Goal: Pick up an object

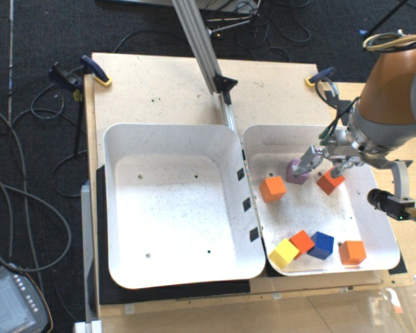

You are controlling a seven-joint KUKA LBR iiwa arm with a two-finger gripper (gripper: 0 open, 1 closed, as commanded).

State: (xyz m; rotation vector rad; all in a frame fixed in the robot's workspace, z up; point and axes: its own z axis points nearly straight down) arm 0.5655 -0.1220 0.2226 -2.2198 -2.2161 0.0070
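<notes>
Over the right bin [378, 207] the end effector [322, 159] hung low with its fingers spread, one beside a purple block [296, 173] and the other by a red block [329, 182], gripping neither, an orange cube [273, 188] nearby.

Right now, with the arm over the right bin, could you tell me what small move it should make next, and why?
Probably a short descent onto the purple block. The gripper sits right at that block in the right bin, nearer to it than to the orange block or the red block. From this view I cannot tell whether anything is held, so lifting now seems premature.
</notes>
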